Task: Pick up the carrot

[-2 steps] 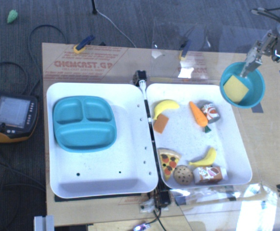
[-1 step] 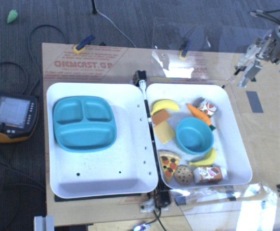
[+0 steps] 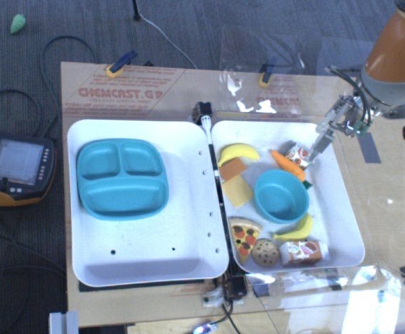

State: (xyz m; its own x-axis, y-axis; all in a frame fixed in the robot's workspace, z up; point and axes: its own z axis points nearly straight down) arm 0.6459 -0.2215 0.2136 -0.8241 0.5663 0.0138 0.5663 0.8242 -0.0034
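The orange carrot [image 3: 287, 163] lies in the right bin [image 3: 348, 214], near its back wall and just beyond the blue bowl [image 3: 281, 195]. A small red and white packet [image 3: 298, 153] touches the carrot's far side. My gripper [image 3: 316, 149] comes in from the upper right at a slant. Its tip is low over the bin, just right of the packet and a short way right of the carrot. Nothing shows in its grasp.
The right bin also holds a banana [image 3: 238, 152], cheese and bread wedges [image 3: 234, 181], a pizza slice [image 3: 243, 232], a cookie [image 3: 264, 253], a second banana [image 3: 294, 228] and a small carton [image 3: 303, 252]. A blue divided plate [image 3: 121, 177] sits in the left bin [image 3: 188, 256].
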